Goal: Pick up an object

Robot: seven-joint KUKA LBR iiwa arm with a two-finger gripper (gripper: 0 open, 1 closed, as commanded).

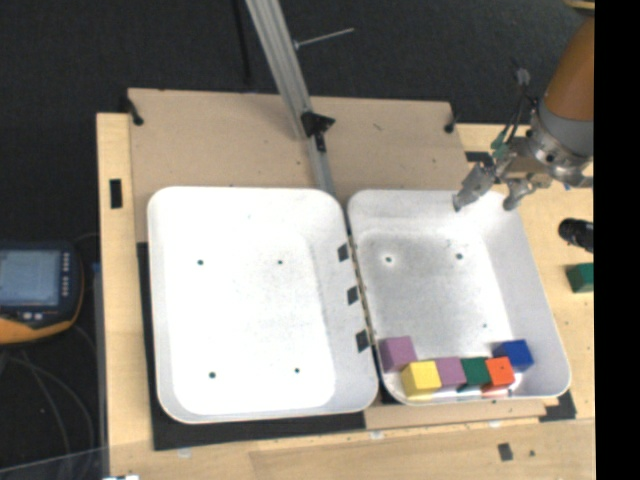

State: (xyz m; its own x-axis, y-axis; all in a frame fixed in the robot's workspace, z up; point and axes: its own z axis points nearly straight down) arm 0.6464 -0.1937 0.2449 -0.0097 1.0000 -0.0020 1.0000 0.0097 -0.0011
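- Camera view: the grey two-finger gripper (pixel 490 194) hangs over the far right corner of the right shallow white plastic bin (pixel 440 268), its two fingers spread apart with nothing between them.
- The things to pick lie in a tight row along that bin's near wall, well apart from the gripper: a pale purple cube (pixel 397 351), a yellow cube (pixel 421 377), a second purple cube (pixel 450 371), a dark green cube (pixel 473 370), an orange-red cube (pixel 499 373) and a blue cube (pixel 514 353).
- The left shallow white plastic bin (pixel 250 298) holds no blocks; a slanted grey metal bar (pixel 285 68) crosses above the far edge between the bins.
- Judged from this, the step in hand is the approach: the arm must travel toward the near side before descending.
- The cubes touch one another and the wall, so the end pieces look easiest; the pale purple cube at the left end and the blue cube at the right each have a free side.
- Fingers should straddle one cube only, across faces not pressed against a neighbour, and come down clear of the bin wall.
- Closing between packed cubes risks wedging or knocking them.
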